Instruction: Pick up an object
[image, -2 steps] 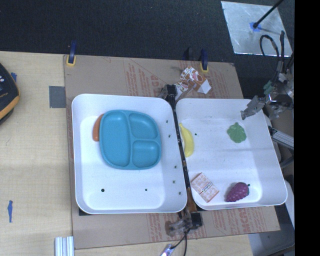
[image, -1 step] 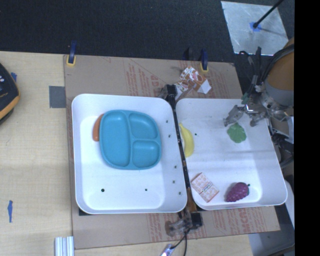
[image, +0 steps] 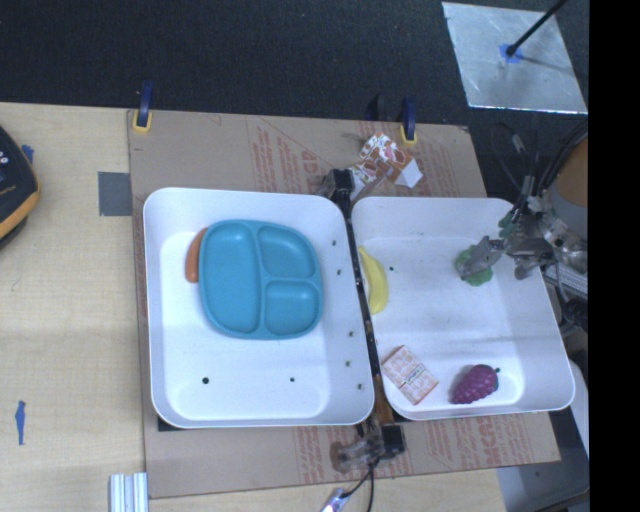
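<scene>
In the right bin (image: 440, 310) lie a small green object (image: 474, 267), a bunch of purple grapes (image: 474, 384), a small patterned box (image: 408, 374) and a yellow banana (image: 375, 282) against the left wall. My gripper (image: 488, 250) reaches in from the right edge and sits right over the green object, touching or nearly touching its top. In the left bin (image: 180, 380) a blue divided plate (image: 261, 279) covers most of an orange object (image: 191, 258).
A crumpled wrapper (image: 385, 160) lies on the cardboard behind the bins. Clamps (image: 143, 108) hold the cardboard at its far edge. A yellow and black device (image: 14, 190) sits at the far left of the bench.
</scene>
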